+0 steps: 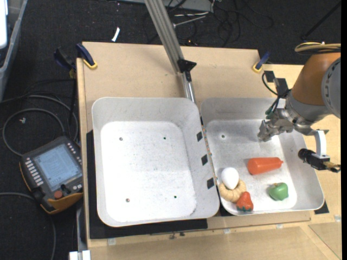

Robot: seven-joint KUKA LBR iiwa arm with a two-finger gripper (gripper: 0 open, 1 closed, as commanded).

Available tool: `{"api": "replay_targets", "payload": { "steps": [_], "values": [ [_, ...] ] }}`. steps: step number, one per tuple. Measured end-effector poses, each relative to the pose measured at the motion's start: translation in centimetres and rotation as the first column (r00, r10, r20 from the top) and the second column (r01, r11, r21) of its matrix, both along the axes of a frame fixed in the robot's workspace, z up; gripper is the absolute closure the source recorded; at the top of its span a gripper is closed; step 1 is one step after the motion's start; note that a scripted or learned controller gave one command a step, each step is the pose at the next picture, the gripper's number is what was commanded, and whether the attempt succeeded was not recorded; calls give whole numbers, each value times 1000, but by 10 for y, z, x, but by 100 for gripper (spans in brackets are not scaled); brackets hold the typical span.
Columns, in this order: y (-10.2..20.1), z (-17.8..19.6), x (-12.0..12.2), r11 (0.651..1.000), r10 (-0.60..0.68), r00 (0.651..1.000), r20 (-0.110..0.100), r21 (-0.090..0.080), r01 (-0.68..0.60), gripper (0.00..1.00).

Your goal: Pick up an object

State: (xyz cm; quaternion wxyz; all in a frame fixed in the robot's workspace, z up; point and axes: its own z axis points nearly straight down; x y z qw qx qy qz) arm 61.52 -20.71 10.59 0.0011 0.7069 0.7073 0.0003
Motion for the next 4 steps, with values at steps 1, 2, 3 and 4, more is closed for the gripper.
{"api": "replay_targets", "payload": {
  "steps": [1, 2, 3, 4],
  "values": [
    [0, 64, 5, 1000, 2, 1000, 6, -2, -2, 100],
    [-1, 121, -4, 1000, 0, 1000, 5, -2, 0, 100],
    [-1, 152, -2, 1000, 2, 1000, 3, -1, -2, 100],
    [60, 152, -6, 1000, 7, 1000, -2, 3, -7, 100]
  ]
}}
